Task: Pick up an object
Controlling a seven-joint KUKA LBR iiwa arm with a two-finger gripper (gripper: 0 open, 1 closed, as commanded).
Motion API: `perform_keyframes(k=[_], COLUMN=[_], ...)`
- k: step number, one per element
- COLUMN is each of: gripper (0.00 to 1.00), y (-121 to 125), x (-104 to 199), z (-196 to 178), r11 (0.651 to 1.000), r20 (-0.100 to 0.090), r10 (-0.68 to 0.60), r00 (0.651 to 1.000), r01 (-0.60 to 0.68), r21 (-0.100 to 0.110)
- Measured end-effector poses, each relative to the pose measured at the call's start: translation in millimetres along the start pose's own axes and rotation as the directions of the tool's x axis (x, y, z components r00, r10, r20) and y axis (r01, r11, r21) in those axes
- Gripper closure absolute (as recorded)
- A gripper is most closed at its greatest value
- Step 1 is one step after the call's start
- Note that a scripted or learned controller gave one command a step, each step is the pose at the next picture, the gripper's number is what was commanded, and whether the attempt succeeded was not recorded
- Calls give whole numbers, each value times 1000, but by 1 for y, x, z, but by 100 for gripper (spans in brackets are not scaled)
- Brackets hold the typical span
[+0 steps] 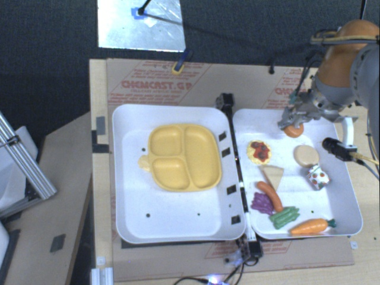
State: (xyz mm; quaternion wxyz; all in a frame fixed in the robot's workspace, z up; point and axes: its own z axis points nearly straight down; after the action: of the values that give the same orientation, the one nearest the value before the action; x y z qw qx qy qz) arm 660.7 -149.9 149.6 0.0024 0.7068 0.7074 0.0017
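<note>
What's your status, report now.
Claw low at right bin's far edge, over orange round item; grip unconfirmed. Other food pieces lie nearer. Yellow tray in left bin, out of the way.

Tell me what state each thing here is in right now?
gripper: low over the orange item, at the right bin's far edge
orange item: lying under the gripper
yellow tray: flat in left bin, compartments bare
carrot: lying on its side
</note>
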Motion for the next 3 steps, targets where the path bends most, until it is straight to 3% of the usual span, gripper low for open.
perform_keyframes(k=[1,2,3], gripper=[100,100,100], y=[2,3,-33], x=[-5,-5,46], z=[-64,-76,-73], r11=[1000,1000,1000], r20=[1,-1,-3], r10=[-1,-3,-7], r00=[1000,1000,1000], r01=[1,3,7], r21=[-2,2,7])
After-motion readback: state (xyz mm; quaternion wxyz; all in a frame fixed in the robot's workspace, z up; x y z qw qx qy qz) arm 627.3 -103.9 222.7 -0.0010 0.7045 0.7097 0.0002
